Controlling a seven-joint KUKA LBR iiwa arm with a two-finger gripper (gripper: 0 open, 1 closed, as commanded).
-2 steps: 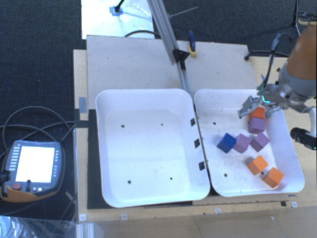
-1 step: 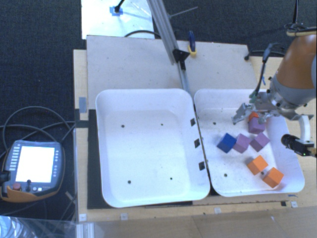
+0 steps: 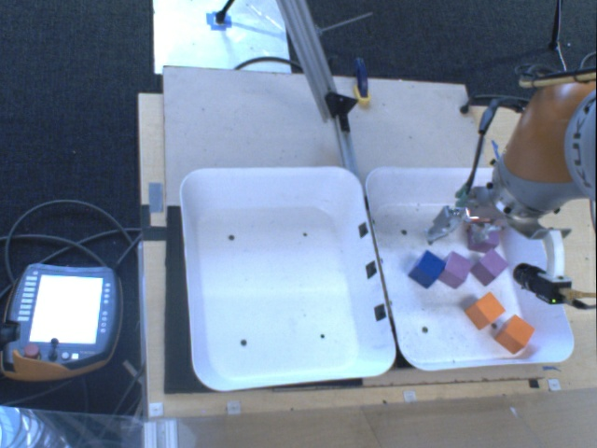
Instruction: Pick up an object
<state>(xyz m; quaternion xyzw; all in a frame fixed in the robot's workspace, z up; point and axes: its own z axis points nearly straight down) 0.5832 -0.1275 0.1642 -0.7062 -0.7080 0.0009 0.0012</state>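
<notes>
Several cubes lie in the right bin. A blue cube sits left of two purple cubes. A third purple cube lies just behind them. Two orange cubes rest near the front right corner. My gripper hangs low over the back of this bin, just left of and above the third purple cube. The wrist's bulk hides how the gripper meets that cube.
The left bin stands beside the right one, with a shared ridge between them. A slanted metal pole crosses the bench behind the bins. A teach pendant lies off the bench at far left.
</notes>
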